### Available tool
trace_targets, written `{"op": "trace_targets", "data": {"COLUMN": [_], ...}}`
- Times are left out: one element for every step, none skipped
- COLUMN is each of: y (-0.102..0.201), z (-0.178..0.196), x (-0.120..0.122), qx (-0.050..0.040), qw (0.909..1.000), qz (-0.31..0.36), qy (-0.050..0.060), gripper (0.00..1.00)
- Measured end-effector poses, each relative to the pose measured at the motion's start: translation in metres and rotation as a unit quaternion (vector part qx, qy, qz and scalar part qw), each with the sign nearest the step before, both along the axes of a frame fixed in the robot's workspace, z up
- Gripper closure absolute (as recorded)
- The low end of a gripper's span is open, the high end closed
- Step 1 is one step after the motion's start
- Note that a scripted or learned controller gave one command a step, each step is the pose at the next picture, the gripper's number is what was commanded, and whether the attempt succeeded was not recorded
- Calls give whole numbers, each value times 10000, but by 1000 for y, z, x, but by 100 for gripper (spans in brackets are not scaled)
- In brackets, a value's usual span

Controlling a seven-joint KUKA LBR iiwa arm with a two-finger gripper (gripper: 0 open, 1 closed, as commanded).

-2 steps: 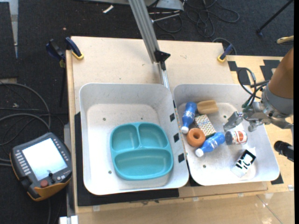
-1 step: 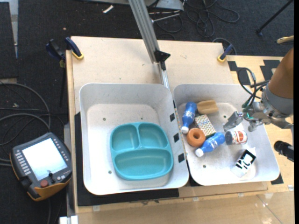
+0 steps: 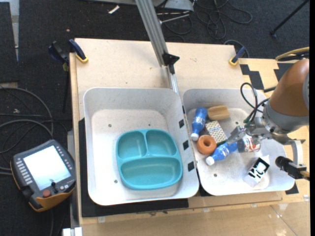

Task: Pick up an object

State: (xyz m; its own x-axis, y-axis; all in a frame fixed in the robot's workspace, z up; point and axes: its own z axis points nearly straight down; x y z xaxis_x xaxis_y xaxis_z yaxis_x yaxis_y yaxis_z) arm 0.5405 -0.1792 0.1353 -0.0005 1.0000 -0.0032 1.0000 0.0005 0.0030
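In the right bin (image 3: 275, 183), the black-and-white block (image 3: 257, 170) lies nearest the front edge. Behind it the gripper (image 3: 242, 139) hangs beside a blue bottle (image 3: 223, 151) and orange ring (image 3: 206, 144); its opening cannot be told. Farther back lie a second blue bottle (image 3: 198, 121) and a tan block (image 3: 218, 112).

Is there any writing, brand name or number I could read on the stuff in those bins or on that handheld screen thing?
None of it reads clearly.
White box in the right bin: bold black marks, too blurred to read.
Can by the gripper: red and white print, illegible.
Two blue bottles: no legible label.
Handheld pendant: screen washed out white.
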Motion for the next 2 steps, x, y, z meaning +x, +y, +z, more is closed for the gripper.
{"op": "trace_targets", "data": {"y": [-2,-3], "z": [-8,2], "x": [7,8], "qx": [-39,-52], "qw": [9999,9999], "qz": [12,2], "qy": [-113,-138], "gripper": [0,100]}}
